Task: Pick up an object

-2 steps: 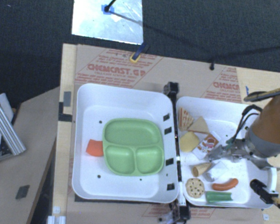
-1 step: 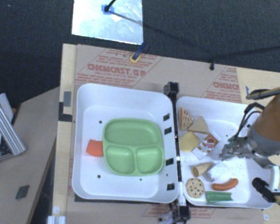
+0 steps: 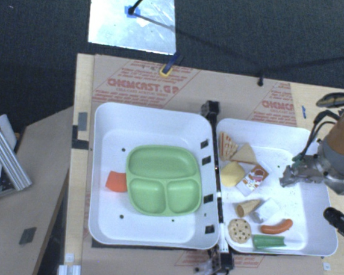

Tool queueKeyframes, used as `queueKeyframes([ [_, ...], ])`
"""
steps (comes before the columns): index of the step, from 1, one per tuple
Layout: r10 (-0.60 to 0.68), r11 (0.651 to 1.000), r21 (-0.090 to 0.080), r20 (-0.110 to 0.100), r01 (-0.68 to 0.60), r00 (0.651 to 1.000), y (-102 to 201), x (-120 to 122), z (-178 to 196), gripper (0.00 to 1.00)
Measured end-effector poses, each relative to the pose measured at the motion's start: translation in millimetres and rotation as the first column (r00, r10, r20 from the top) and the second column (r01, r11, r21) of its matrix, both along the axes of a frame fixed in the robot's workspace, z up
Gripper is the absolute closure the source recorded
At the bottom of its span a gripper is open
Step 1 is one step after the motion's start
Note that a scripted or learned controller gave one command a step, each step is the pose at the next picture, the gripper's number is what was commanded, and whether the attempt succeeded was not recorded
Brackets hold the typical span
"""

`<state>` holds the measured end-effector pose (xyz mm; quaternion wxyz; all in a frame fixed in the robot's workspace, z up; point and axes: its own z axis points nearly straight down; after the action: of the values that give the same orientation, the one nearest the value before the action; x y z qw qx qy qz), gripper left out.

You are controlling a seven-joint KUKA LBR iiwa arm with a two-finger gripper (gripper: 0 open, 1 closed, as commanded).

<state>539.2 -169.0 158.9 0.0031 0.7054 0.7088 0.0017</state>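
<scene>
**Pincer over the right bin, nothing lifted yet**

The pincer (image 3: 289, 175) hangs at the end of the grey arm (image 3: 341, 144), low over the bare right-hand part of the right bin (image 3: 314, 235). Its dark tips are too small and blurred to read, so I cannot tell whether it is wide or narrow. Nothing shows between the tips, and the white floor beneath them looks bare.

Every candidate for the pick lies on the far side of the pincer from the arm, or nearer the camera than it. Closest is a small red-and-white packet (image 3: 253, 178), just beside a yellow cheese block (image 3: 232, 173); beyond those, toward the divider between the bins, sit a tan wedge (image 3: 245, 153) and a waffle-like slice (image 3: 227, 146). Toward the camera from the pincer lie a cone-shaped piece (image 3: 248, 206), a sausage (image 3: 276, 225), a green bean pod (image 3: 268, 241) and a cookie (image 3: 239, 230).

Well apart, in the left bin (image 3: 105, 176), rest a green divided plate (image 3: 160, 180) and an orange block (image 3: 117, 182). Both bins stand on the desk (image 3: 77, 215).

By my judgement the task is at its opening stage: the approach is made, but no object has been gripped or raised. Left to do are settling on one item, most likely the packet, closing on it, and lifting it clear.
</scene>
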Motion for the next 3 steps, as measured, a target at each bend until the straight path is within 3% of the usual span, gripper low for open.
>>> queueKeyframes([
  [1, -0.001, 1.000, 0.000, -0.001, 0.001, 1.000, -10.8, 3.5, 52.6, 1.00],
  [2, 0.000, 1.000, 0.001, -0.003, 0.000, 1.000, -11.0, 4.5, 66.2, 1.00],
  [3, 0.005, 1.000, 0.003, -0.001, -0.005, 1.000, 28.7, 47.3, 76.7, 1.00],
])
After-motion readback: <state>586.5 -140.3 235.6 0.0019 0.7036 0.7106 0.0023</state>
